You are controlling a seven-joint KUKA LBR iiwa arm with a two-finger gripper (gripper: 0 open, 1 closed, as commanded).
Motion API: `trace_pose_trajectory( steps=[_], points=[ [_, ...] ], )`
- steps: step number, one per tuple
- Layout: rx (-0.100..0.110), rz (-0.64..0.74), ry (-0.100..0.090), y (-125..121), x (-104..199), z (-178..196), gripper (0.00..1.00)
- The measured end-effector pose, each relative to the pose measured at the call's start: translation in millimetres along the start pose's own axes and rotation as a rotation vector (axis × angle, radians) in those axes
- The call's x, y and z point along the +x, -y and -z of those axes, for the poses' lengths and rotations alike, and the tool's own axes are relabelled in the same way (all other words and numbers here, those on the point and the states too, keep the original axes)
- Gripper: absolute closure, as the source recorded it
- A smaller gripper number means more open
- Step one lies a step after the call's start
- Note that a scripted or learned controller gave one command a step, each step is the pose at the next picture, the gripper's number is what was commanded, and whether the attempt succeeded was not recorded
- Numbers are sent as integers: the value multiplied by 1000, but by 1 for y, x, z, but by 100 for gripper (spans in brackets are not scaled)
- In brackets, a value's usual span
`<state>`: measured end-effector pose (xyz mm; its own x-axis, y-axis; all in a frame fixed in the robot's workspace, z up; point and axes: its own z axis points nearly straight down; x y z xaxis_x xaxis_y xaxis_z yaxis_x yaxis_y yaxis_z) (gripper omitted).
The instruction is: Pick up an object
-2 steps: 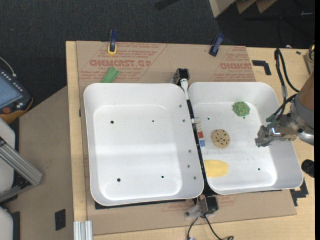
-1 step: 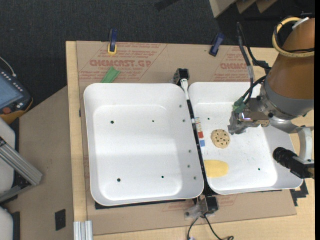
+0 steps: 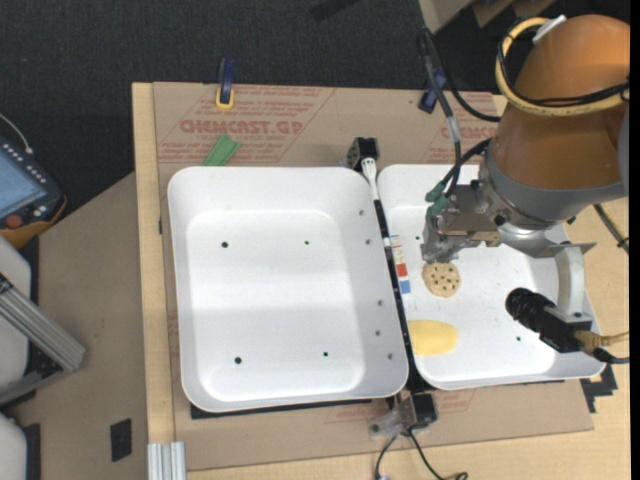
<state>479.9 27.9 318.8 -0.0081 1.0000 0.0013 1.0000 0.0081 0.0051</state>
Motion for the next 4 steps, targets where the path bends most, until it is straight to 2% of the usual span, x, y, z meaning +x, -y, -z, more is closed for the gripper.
trace_pose_trajectory(
  steps=[1, 3, 4],
  points=[
    [10, -14, 2, 2, -67, -33, 100],
    [1, -8, 3, 0, -63, -11, 100],
    [-1, 0, 0, 0, -1, 21, 100]
  ],
)
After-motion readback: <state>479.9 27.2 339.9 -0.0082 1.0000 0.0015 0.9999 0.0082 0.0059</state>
